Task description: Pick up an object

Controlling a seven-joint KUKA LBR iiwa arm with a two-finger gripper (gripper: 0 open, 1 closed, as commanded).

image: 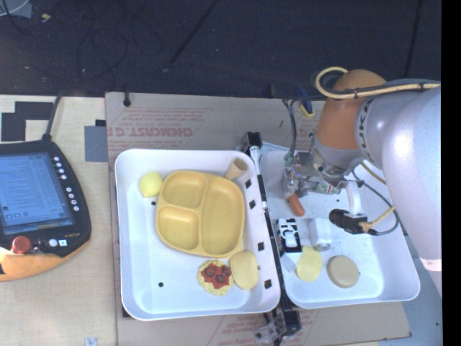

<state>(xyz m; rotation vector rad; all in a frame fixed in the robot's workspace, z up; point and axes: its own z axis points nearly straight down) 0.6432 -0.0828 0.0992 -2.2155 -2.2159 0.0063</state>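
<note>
1. Camera view: the arm (403,157) reaches in from the right over the right bin (392,283); its jaws point down at the upper left part of this bin.
2. A small orange object (295,206) lies in the bin just below the jaws; contact is unclear.
3. I cannot tell if the jaws are wide or narrow.
4. The left bin (133,265) holds a yellow divided plate (202,211).

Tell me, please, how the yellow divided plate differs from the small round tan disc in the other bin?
The yellow divided plate sits in the left bin; the tan disc lies in the right bin. The plate is far larger, with compartments; the disc is plain.
</note>
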